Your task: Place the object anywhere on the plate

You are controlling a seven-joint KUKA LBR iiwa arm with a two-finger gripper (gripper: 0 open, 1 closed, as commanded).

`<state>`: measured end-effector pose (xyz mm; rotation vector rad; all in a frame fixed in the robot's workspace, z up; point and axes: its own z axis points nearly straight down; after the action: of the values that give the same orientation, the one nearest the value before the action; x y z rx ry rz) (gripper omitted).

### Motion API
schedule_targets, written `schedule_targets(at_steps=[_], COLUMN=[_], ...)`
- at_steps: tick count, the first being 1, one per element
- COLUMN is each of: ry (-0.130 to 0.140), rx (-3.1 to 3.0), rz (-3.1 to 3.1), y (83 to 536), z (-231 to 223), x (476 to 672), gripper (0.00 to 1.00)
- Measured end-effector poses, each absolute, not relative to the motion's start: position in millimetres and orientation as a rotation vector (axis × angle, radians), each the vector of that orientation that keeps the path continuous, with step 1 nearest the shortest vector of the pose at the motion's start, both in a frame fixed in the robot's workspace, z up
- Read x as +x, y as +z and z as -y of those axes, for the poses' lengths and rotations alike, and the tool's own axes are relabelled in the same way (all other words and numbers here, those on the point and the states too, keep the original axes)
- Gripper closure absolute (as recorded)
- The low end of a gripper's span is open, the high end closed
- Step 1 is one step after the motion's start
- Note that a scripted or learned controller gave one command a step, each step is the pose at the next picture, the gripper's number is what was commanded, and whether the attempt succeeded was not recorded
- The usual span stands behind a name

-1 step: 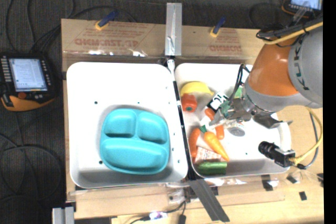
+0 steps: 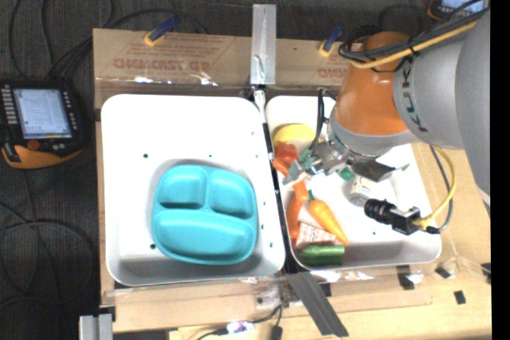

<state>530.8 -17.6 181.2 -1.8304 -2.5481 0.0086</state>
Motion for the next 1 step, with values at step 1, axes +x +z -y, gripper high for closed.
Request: schedule_targets(at_steps=[1], ry=[0.009], rx=[-1.718], rz=[2.624], y=[180.0], z=[-51.1], x=[519.3], gripper=[1.0])
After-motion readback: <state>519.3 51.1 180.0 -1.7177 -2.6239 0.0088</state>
